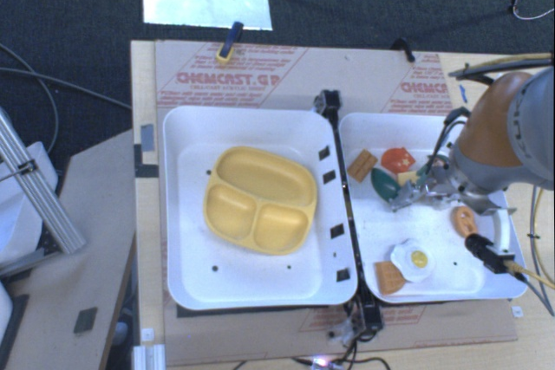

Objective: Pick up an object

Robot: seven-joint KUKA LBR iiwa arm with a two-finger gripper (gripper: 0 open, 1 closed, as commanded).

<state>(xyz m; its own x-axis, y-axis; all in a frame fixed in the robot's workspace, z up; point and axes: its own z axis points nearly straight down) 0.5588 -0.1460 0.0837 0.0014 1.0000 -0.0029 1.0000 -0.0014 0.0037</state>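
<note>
Presently the gripper (406, 197) is down in the right bin (434, 282), fingertips just beside the green toy (384, 184); finger state cannot be determined. Approach step; next, closing squarely on it.

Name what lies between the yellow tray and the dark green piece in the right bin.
In the camera view, between the yellow tray and the dark green piece lie bare white bin floor and the black divider where the two bins meet.
</note>
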